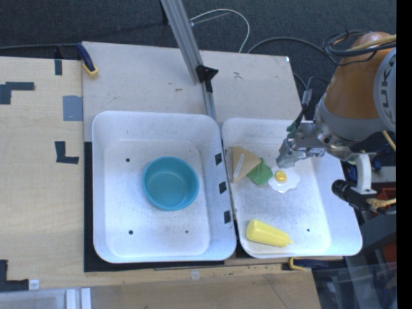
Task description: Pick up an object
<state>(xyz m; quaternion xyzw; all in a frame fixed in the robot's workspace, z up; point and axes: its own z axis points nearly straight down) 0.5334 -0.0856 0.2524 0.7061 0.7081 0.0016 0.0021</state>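
Left bin (109, 237): one blue bowl (170, 183), upright, near centre. Right bin (322, 237): tan wedge (239, 161) by the left wall, touching a green piece (261, 173); fried egg toy (283, 181) just right of it; yellow corn-like piece (266, 234) lying near the front. Claw (284, 161): poised just above the egg; how far open, cannot tell; nothing visibly held. All on a pale tabletop (141, 76).

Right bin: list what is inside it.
The right bin holds a tan wedge, a green piece touching it, a fried egg and a yellow corn-like piece. The gripper hangs over the egg's upper edge, covering the floor beneath.
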